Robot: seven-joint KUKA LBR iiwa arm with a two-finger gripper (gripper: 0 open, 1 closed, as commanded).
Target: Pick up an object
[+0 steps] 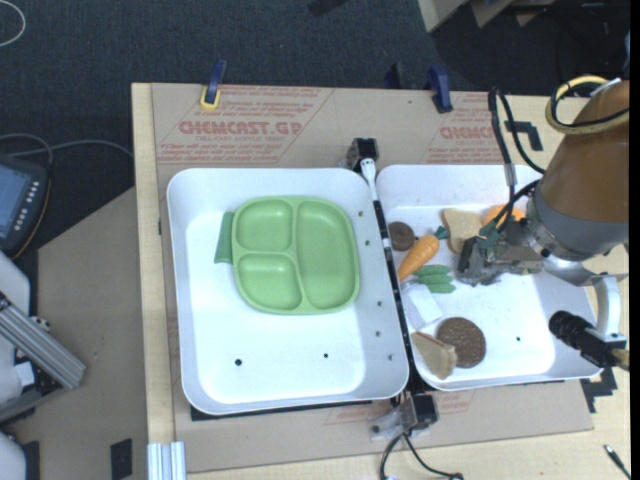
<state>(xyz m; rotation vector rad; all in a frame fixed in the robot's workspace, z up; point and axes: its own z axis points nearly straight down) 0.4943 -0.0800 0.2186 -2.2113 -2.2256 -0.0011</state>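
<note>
The right bin (520, 363) holds several toy foods. An orange carrot (418, 257) with a green top (437, 280) lies by the bin's left wall. Above it sits a small brown disc (401, 235). A tan slice (461, 227) and an orange piece (497, 214) lie further back. A round brown cookie (463, 339) and a tan wedge (435, 354) rest near the front. My gripper (476, 263) hangs low in this bin, just right of the carrot and below the tan slice. Nothing shows as held by it.
The left bin (200, 298) carries a green divided plate (295, 254). The grey arm with its orange band (590, 168) covers the right bin's far right side. Clamps (211, 88) stand on the cardboard behind the bins. A black part (575, 330) sticks out at the right bin's front right.
</note>
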